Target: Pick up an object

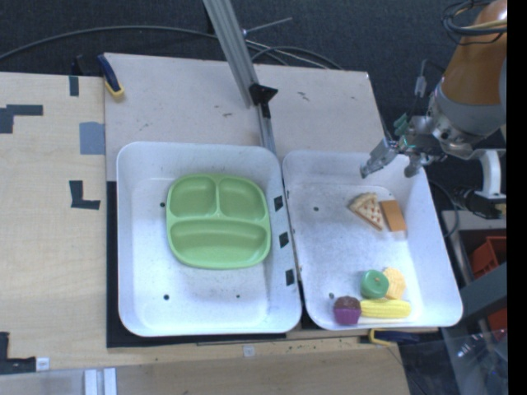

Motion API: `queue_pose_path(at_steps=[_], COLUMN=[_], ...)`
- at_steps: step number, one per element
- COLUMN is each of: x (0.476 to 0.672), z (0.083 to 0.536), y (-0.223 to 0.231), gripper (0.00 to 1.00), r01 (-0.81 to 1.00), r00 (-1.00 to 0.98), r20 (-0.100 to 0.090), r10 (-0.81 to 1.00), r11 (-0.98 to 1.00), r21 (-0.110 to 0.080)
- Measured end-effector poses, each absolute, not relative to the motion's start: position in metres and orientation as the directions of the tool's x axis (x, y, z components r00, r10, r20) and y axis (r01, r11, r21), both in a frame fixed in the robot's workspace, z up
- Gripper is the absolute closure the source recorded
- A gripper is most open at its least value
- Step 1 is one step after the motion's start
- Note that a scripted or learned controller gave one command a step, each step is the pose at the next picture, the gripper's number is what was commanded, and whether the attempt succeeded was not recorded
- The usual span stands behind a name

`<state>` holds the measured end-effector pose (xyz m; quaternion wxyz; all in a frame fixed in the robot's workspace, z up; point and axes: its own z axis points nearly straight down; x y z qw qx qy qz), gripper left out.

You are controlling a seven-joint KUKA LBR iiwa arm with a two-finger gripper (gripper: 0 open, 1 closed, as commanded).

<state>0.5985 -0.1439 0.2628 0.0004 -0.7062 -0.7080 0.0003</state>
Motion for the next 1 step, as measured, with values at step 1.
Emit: queue_pose_path(at_steps=[1], x=[0.5985], z=[0.2628], y=[-0.1439], gripper=[0.0], r01=[1.0], r00=[-0.003], r20=[0.0], r10=[1.0], r11=[0.003], r21=[-0.001])
